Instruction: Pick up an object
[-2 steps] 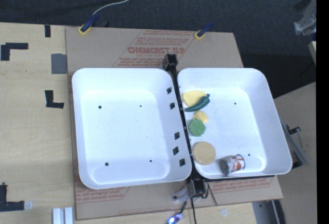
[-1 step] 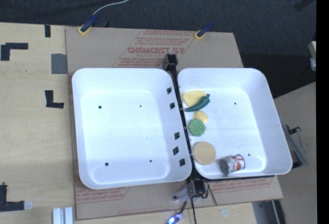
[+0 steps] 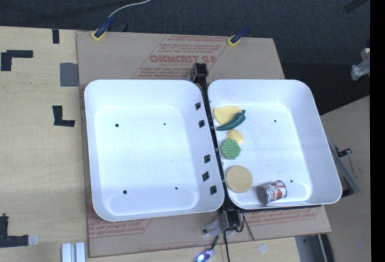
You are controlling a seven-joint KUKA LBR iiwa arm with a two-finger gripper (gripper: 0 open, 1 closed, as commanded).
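Everything sits crowded along the left wall of the right bin point(image 3: 301, 134): yellow piece point(image 3: 225, 114), green ball point(image 3: 230, 148), tan disc point(image 3: 239, 178), can point(image 3: 273, 191). A grab could clip that wall or a neighbour. The end effector's state I cannot tell.

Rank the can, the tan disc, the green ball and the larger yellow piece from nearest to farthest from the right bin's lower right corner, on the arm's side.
1. Can, lying closest to the right bin's corner.
2. Tan disc, left of the can.
3. Green ball, above the disc.
4. Larger yellow piece, topmost, by the divider.
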